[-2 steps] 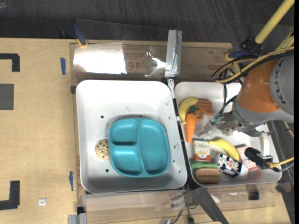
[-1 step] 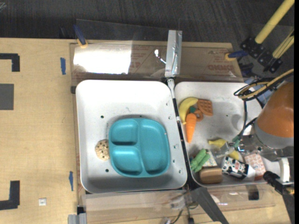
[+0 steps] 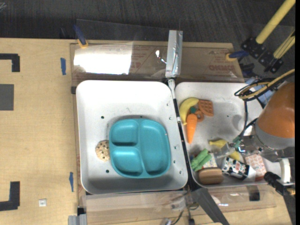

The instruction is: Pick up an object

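The right bin (image 3: 220,93) holds a yellow banana (image 3: 187,106), a brown waffle (image 3: 205,108) and an orange carrot (image 3: 191,126) near its back left. Toward the front lie a green vegetable piece (image 3: 200,159), a brown bread-like piece (image 3: 210,176), a small yellow piece (image 3: 217,144), a black-and-white box (image 3: 235,167) and a pink box (image 3: 256,163). My gripper (image 3: 240,146) hangs low over the right bin's front right, just above the black-and-white box and beside the yellow piece. The arm's orange band (image 3: 279,118) covers much of it.
The left bin (image 3: 122,95) holds a teal divided plate (image 3: 138,146) and a cookie (image 3: 102,150) at the plate's left. A clear plastic sheet (image 3: 126,60) lies behind the bins. Cables (image 3: 255,89) and yellow poles (image 3: 276,15) stand at the back right.
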Motion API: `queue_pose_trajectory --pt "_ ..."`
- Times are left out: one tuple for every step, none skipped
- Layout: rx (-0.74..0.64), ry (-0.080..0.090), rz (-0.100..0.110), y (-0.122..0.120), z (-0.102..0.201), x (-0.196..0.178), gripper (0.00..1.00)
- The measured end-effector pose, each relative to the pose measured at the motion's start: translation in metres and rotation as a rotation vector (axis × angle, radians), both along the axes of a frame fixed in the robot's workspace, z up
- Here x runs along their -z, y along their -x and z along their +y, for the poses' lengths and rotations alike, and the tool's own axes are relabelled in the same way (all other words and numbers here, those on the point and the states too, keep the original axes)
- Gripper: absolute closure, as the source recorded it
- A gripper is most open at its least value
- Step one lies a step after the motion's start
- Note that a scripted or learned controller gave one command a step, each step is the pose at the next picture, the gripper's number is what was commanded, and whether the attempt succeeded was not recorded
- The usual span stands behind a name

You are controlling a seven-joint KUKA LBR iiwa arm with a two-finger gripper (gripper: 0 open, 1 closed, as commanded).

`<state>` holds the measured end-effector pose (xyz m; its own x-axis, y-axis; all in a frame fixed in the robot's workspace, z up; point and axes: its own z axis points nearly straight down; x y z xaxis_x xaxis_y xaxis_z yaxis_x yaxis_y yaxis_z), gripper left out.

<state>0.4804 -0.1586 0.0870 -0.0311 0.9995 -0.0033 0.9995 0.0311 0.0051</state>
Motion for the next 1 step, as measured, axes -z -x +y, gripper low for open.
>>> queue_pose_trajectory --pt "0.001 0.001 -0.005 -0.0018 0.0002 -0.0111 1.0"
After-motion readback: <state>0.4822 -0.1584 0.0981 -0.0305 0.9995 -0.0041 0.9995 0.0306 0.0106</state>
